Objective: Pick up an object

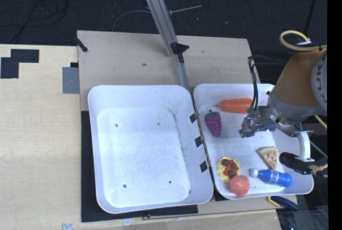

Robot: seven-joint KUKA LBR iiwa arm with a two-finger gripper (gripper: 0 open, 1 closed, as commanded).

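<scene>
- While the grey arm [299, 85] with its orange band reaches in from the right of the camera view, the gripper [250, 128] hangs over the middle of the right bin [206, 94]; whether its jaws are apart or together cannot be told at this slant.
- Nothing can be seen between the jaws.
- Just up and left of the gripper lies an orange carrot [234, 105], smooth and tapered, its long axis running left to right with the narrow tip toward the left.
- Left of the gripper, near the bin's left wall, lies a purple bunch of grapes [214, 123], knobbly, with a green stem at the top; its long axis runs up and down the view.
- Below and right of the gripper is a pizza slice [269, 157], a flat triangle that narrows toward the bottom of the view.
- Along the bin's near edge lies a blue bottle [272, 176] with a white cap, on its side, cap pointing left.
- Beside the bottle's cap sits a round, pinkish-red fruit [240, 185], and just above it a yellow piece with red and dark spots [228, 167].
- Next to it, the left bin [101, 101] is shallow, white and rounded at the corners; both bins rest on a pale wooden tabletop [128, 58].
</scene>
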